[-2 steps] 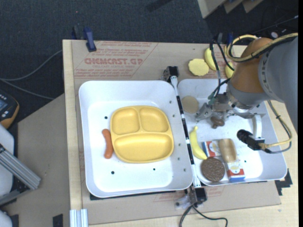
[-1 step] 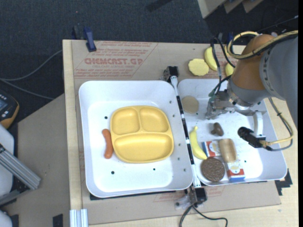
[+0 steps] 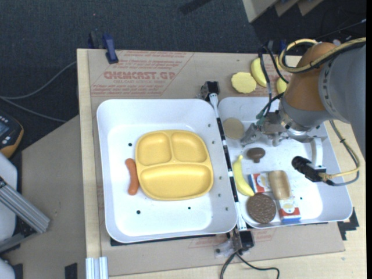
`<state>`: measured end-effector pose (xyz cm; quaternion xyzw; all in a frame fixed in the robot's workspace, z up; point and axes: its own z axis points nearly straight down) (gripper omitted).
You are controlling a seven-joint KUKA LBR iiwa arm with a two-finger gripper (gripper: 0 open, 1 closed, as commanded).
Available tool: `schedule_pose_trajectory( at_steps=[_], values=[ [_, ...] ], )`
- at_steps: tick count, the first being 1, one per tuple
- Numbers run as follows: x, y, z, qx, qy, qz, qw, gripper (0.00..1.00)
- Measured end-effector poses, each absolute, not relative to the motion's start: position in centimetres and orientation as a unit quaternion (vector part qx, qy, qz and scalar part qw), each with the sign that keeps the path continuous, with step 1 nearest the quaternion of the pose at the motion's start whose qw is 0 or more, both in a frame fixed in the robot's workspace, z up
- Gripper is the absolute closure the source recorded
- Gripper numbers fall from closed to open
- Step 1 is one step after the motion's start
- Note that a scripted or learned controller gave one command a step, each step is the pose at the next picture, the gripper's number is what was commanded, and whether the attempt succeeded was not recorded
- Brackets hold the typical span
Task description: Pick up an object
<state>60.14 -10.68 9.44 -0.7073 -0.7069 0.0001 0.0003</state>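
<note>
The grey two-finger gripper (image 3: 264, 129) is hovering low in the right white bin (image 3: 334, 205), its fingers spread apart and gripping nothing. Just below it, a small brown rounded mushroom-like toy (image 3: 255, 153) is lying alone on the bin floor.

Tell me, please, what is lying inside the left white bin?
The left bin holds a yellow divided plate with three compartments, and a small sausage lies beside the plate on its left. What is under the plate is covered.
</note>
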Motion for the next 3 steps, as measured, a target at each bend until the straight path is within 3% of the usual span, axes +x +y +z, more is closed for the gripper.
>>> schedule_pose_trajectory(
  at_steps=[1,2,3],
  values=[
    [54.9,-9.5,8.4,-0.708,-0.706,0.0017,0.003,0.00],
    [48.0,-19.3,8.5,-0.711,-0.703,0.0029,0.001,0.00],
    [48.6,-18.5,9.6,-0.708,-0.707,-0.0010,-0.001,1.00]
  ],
)
